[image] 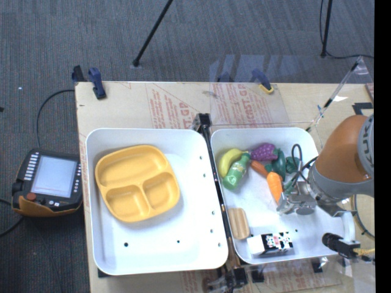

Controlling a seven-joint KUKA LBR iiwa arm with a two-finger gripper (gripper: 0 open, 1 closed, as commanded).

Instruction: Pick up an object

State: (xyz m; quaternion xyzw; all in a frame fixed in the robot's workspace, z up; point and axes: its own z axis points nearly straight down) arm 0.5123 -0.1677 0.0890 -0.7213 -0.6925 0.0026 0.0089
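Observation:
The right bin (305, 240) holds several toy foods: a yellow banana (228, 159), a green bottle (236, 171), purple grapes (264, 151), an orange carrot (274, 185), a dark green piece (283, 163), a tan bread slab (238, 223) and a small cow-patterned carton (273, 243). My gripper (297, 205) hangs low in this bin, just right of the carrot's lower end and above the carton. Nothing can be seen held in it. The orange wrist band (343, 154) covers the bin's right side.
The left bin (153, 249) carries a yellow divided plate (137, 182). A metal divider (215, 182) runs between the bins. A teach pendant (47, 183) lies on the floor at the left. Blue clamps (96, 82) grip the bench's far edge.

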